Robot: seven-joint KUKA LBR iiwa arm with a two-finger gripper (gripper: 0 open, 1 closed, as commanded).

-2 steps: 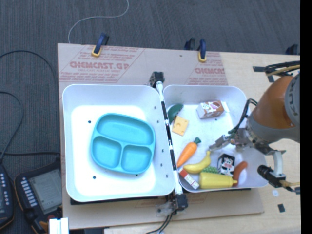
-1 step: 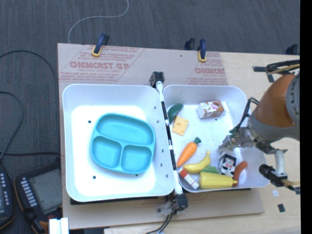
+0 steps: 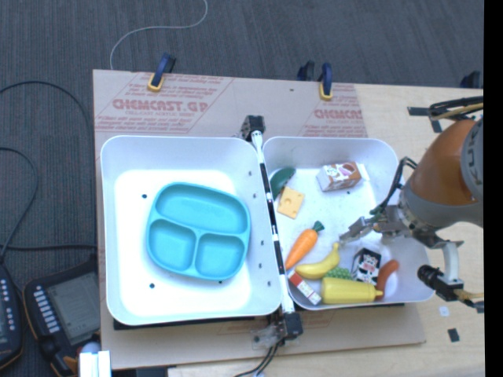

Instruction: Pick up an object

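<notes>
The hand (image 3: pixel 357 230) hangs low over the right bin (image 3: pixel 385 151), fingers apart and holding nothing, just at one o'clock from the banana (image 3: pixel 318 265). The banana, carrot (image 3: pixel 302 246) and yellow bottle (image 3: pixel 346 290) crowd the bin's six o'clock side, which probably explains the slanted approach.

- You saw a blue tray (image 3: pixel 198 230) in the white left bin (image 3: pixel 126 159).
- You had an orange carrot (image 3: pixel 302 247), a yellow banana (image 3: pixel 319 266) and yellow cheese (image 3: pixel 291 203).
</notes>
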